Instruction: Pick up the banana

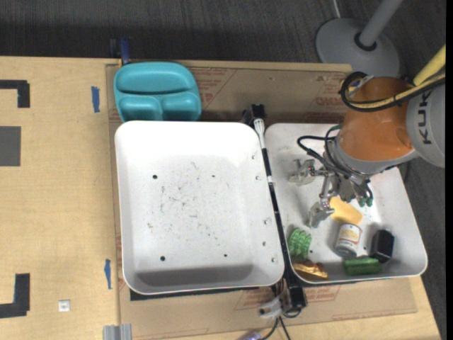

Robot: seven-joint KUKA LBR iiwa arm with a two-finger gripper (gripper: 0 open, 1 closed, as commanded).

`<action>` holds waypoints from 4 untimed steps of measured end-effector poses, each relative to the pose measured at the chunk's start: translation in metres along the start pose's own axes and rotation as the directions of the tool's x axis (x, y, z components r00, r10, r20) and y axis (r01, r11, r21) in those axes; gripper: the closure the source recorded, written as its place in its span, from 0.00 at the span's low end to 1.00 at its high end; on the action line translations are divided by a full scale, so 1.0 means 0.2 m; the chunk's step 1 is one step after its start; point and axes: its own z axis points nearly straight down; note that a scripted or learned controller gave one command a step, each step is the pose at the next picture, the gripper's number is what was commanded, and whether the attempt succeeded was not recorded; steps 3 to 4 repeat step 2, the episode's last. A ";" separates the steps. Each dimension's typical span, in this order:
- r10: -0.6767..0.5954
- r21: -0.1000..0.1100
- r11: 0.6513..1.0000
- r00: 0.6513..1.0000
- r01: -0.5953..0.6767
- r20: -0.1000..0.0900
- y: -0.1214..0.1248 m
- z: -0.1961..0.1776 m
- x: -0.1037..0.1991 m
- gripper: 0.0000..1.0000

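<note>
Fixed camera above bench (56, 190), slanted down; left bin (191, 190), right bin (290, 144) framed.

scuffed white plastic bin (191, 147), matt cardboard sheet (283, 83), glossy teal plastic tray (156, 91)

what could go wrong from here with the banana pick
1. The gripper sits toward the left end of the yellow banana, not over its middle, so a grasp may clip only an edge and slip off.
2. The small jar stands right beside the banana and could get knocked over or caught instead.
3. The arm covers part of the banana, so its full outline is hard to judge.
</note>
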 end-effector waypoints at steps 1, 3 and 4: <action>0.183 0.000 0.983 0.983 -0.183 -0.005 0.53 -0.50 0.29 0.00; -0.059 -0.001 0.998 0.998 0.059 -0.004 0.88 -0.50 0.27 0.00; -0.059 -0.001 0.998 0.998 0.059 -0.004 0.88 -0.50 0.27 0.00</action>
